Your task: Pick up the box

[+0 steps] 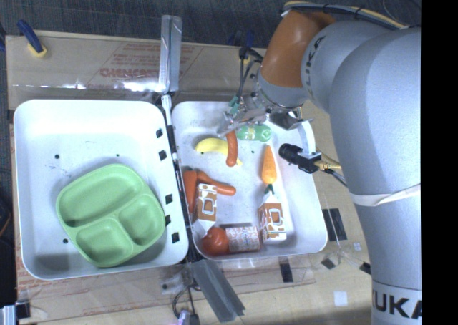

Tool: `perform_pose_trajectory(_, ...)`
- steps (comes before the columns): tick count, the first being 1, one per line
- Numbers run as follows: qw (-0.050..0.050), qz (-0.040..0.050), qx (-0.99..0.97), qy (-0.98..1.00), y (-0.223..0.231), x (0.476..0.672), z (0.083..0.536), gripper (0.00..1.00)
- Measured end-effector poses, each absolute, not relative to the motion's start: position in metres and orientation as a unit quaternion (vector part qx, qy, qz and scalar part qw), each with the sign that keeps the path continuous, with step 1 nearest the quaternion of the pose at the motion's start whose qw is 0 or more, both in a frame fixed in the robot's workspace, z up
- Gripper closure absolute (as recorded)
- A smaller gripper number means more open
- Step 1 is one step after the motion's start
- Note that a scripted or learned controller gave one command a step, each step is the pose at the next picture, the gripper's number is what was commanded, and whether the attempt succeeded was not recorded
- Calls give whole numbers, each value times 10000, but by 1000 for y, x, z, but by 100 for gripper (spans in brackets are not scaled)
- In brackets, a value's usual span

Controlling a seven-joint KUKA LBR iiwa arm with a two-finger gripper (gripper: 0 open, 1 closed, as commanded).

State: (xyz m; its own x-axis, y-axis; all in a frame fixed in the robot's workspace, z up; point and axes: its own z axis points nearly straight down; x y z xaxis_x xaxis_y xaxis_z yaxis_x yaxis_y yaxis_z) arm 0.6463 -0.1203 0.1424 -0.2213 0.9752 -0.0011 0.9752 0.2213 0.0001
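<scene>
Two white-and-orange boxes lie in the right bin [309,195]: one box [206,204] near its left wall, the other box [273,222] near the front right corner. My gripper [236,117] hangs over the back of this bin, well behind both boxes. It sits just above an orange-red sausage [232,149] and a green item [254,132]. Nothing is visibly held.
A yellow banana [210,146], a carrot [268,166], a red pepper [216,187], a can [242,238] and a red tomato [215,243] share the right bin. The left bin [43,123] holds a green divided plate [111,215]. The arm [358,102] covers the right side.
</scene>
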Motion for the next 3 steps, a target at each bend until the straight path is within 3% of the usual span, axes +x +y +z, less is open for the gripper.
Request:
perform_pose_trajectory(1, -12, -4, 5155, 8569, -137, 585, 92, 100)
perform_pose_trajectory(2, -2, -5, 6635, 7482, -103, 587, 92, 100)
perform_pose_trajectory(3, 2, 1, 7372, 6756, -157, 646, 139, 100)
